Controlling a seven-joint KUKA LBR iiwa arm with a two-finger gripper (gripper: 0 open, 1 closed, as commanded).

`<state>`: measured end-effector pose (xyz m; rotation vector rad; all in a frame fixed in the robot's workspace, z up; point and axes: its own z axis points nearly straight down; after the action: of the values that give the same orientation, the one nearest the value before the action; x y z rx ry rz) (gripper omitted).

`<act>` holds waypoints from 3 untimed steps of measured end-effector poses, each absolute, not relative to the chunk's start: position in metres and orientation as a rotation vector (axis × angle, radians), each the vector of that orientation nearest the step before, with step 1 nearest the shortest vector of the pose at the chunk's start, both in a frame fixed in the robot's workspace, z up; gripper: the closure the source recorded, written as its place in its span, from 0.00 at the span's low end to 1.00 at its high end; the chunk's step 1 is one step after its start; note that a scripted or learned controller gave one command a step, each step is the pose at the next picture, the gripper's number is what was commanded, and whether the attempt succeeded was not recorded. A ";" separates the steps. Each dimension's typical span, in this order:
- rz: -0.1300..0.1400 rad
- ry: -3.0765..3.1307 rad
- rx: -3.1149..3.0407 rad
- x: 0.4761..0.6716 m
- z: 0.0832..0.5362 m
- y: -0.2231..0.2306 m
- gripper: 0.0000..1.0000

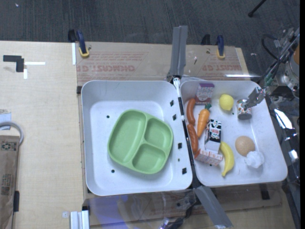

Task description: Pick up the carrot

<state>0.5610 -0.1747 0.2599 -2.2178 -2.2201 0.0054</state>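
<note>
- Carrot [203,120]: orange, tapered, green stub at top.
- Lies in right bin [267,175], left part, between sausages [191,128] and milk carton [214,130].
- Long axis runs near-far, tip points toward near edge.
- Gripper [245,108] near lemon [226,102]; finger state: cannot tell.

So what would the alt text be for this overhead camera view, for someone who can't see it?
A robot gripper hovers in the right white bin, apart from the carrot lying beside sausages, a lemon, a banana and a milk carton. The left bin holds a green divided plate.
</note>
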 end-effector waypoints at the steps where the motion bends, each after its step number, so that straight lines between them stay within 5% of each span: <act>1: 0.005 -2.357 -2.072 0.614 0.158 -0.109 0.00; 2: 0.002 -2.558 -1.820 0.607 0.090 -0.097 0.00; 3: 0.003 -2.554 -1.824 0.607 0.099 -0.098 1.00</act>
<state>0.6075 -0.0982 0.0986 -1.8240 -2.5543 0.0029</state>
